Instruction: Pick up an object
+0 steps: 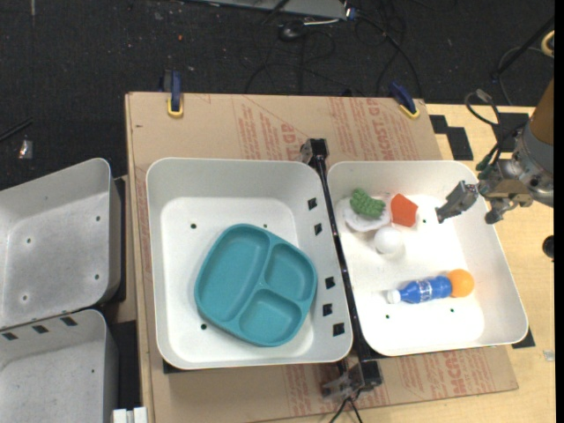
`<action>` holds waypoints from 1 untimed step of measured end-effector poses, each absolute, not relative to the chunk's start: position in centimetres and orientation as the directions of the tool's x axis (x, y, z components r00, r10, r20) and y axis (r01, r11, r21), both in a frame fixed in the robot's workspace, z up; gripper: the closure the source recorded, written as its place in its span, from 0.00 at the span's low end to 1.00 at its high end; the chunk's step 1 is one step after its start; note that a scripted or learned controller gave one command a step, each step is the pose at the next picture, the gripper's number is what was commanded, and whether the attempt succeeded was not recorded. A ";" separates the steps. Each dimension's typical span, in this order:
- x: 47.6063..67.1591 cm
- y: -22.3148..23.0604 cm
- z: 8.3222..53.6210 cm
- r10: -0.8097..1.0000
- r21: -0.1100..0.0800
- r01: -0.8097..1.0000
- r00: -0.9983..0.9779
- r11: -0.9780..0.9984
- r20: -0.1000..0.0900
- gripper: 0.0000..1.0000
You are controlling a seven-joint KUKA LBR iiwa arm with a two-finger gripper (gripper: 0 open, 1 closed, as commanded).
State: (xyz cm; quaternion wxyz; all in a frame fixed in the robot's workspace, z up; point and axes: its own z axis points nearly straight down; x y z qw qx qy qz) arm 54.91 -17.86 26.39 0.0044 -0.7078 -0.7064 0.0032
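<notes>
Gripper (pixel 480 203) hovers over right bin's (pixel 493 263) far-right edge, fingers apart

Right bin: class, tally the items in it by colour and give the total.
Green: 1, green item
Red-orange: 1, block
White: 2, ball and small dish
Blue: 1, bottle
Orange: 1, ball
Total: 6

**Legible markings: cardboard print only**

The flat brown cardboard sheet (pixel 264 122) under the two bins carries red printed lettering. Upper middle of the frame, an inverted line reads partly "NOT CR…"; the remaining characters are indistinct. Another red line near the lower right edge is too small to read. No other text is legible.
</notes>
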 end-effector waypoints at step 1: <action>55.1 -17.8 27.0 1.000 0.000 1.000 -0.001 0.001 -0.001 0.00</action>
